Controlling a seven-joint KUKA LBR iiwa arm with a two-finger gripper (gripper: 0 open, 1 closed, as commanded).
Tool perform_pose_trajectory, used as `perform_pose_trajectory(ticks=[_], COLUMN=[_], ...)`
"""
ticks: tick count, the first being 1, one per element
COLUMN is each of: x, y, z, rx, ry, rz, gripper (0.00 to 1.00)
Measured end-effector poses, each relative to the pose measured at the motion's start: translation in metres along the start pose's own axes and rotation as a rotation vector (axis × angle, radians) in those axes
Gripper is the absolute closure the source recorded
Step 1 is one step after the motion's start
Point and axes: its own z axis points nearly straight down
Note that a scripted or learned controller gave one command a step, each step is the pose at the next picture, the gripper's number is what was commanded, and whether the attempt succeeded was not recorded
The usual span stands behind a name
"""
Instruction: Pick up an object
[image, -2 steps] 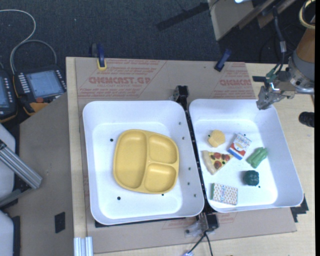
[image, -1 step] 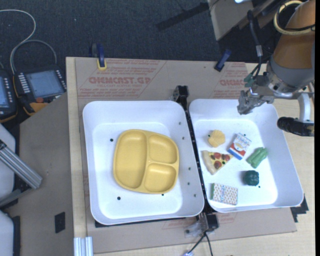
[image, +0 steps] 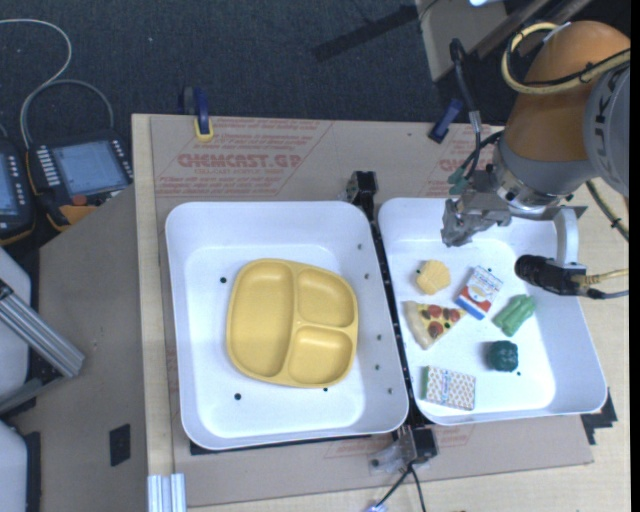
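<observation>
We hang our pincer (image: 462, 232) above the right bin (image: 570, 395), just behind the yellow biscuit (image: 433, 276), poised to drop on a target; its tips look drawn together, gripping nothing. The yellow tray (image: 291, 322) fills the left bin (image: 195, 300).

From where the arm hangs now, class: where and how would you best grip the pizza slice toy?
Grip the pizza slice across its narrower pointed half, descending from straight above: it lies flat in the right bin, so only a top-down pinch fits. The gripper hangs above the bin's far end.
</observation>
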Motion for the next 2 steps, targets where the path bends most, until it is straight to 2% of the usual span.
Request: perform_pose_trajectory(ticks=[1,2], x=[0.052,0.105], y=[-0.02,-0.043], z=[-0.01,0.005], rx=[-0.002,0.0], ry=[0.0,0.0], rz=[-0.001,0.0], gripper=[1.0,1.0])
